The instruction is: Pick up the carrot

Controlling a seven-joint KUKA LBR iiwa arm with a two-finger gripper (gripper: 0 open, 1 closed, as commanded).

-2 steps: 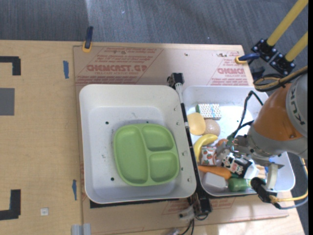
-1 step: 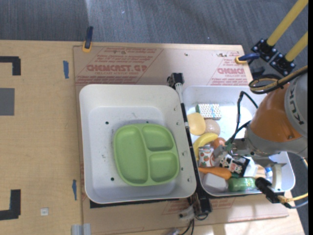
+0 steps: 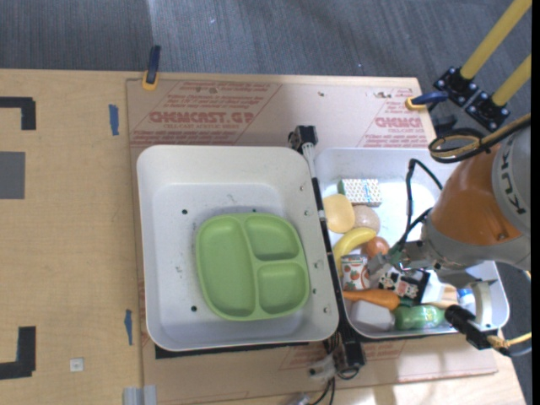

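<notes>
Claw (image 3: 393, 275) just above carrot (image 3: 371, 297)

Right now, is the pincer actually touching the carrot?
Cannot tell. In the camera view the pincer sits just above the carrot in the right bin, but their outlines overlap in the clutter, so neither contact nor gap shows plainly.

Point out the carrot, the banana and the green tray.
carrot (image 3: 369, 295): camera view, middle of its orange body, right bin.
banana (image 3: 353, 242): camera view, middle of its yellow curve, right bin.
green tray (image 3: 221, 264): camera view, its large left compartment, left bin.
</notes>
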